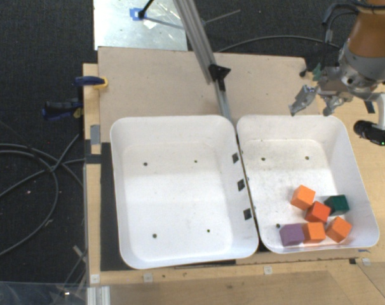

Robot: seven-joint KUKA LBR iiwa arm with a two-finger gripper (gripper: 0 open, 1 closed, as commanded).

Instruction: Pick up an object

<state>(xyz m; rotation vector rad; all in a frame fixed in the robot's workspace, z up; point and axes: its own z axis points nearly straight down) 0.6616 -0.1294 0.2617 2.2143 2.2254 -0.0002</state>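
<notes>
A single fixed camera looked down at a slant on the tan fibreboard desk (154,84) from above its near edge, facing toward twelve o'clock. It stood far enough off to take in both shallow white plastic bins (126,132) whole, side by side, with dark carpet at nine and twelve o'clock. The grey arm with its orange band (370,37) entered at two o'clock, cut by the frame's edge.
</notes>
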